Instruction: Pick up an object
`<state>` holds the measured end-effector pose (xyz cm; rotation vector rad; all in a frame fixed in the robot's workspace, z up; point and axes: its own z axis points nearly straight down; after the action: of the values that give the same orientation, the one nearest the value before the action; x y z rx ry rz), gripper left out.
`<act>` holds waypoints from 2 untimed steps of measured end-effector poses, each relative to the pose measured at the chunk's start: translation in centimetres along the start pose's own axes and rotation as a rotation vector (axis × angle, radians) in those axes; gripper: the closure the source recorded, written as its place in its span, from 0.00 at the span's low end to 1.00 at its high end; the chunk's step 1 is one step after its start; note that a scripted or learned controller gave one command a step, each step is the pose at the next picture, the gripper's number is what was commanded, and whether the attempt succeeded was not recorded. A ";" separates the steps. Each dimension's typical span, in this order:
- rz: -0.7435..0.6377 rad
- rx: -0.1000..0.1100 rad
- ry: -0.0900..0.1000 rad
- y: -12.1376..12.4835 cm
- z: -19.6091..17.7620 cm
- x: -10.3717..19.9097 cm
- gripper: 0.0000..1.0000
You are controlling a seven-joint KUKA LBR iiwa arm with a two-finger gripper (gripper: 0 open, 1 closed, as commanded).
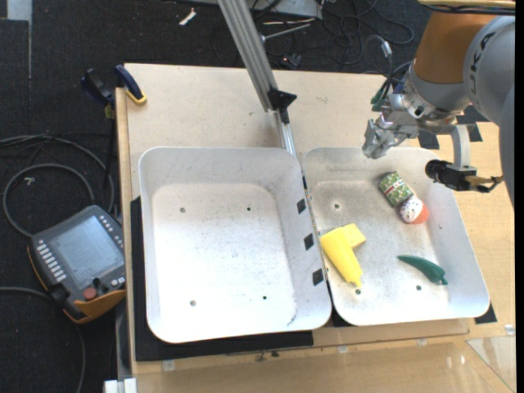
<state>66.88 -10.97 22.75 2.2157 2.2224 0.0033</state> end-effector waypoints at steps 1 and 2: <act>-0.003 0.007 0.002 -3.2 0.9 4.4 1.00; -0.004 0.006 0.003 -5.5 1.1 9.3 1.00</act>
<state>61.33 -1.69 21.61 2.2156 2.2316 -0.0003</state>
